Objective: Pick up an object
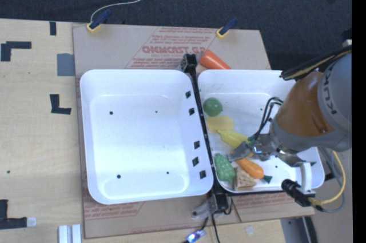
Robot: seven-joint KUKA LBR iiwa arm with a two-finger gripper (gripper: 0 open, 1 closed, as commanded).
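Grey arm [320, 116] reaches into the right bin [260, 84]; its gripper [245, 151], open or shut I cannot tell, hangs just above the toy carrot [251, 168], beside the yellow pieces [226, 128] and green ball [213, 106].

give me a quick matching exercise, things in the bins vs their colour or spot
Things:
1. ball
2. carrot toy
3. bumpy toy
4. orange object

Descriptions:
A. orange, in the right bin, just beside the gripper
B. dark green, against the right bin's near left wall
C. on the cardboard outside the bins, behind the right bin's far rim
D. round and green, nearest the right bin's far left corner

Pairs: 1-D, 2-A, 3-B, 4-C
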